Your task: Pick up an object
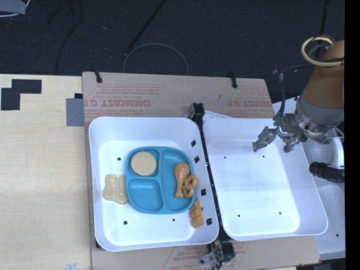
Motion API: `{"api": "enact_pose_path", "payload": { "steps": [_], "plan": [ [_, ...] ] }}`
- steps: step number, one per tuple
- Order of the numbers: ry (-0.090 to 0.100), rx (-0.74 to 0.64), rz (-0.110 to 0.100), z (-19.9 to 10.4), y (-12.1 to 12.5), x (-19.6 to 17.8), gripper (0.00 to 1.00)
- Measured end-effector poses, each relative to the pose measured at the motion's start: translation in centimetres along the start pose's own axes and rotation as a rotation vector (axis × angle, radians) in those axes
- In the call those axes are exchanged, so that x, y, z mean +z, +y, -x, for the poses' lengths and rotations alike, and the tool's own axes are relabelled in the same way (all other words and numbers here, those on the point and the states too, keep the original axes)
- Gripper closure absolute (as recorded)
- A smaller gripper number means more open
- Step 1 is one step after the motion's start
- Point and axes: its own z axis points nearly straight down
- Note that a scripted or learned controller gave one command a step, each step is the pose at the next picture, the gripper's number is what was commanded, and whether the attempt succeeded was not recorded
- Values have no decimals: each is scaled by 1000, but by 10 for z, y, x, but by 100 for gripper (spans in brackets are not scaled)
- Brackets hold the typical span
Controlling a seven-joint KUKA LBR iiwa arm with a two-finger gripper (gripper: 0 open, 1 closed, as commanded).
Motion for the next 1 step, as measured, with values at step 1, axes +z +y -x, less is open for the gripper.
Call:
{"api": "enact_pose_path", "payload": {
  "steps": [1],
  "plan": [
    [-3, -2, 14, 0, 3, -8, 0]
  ]
}}
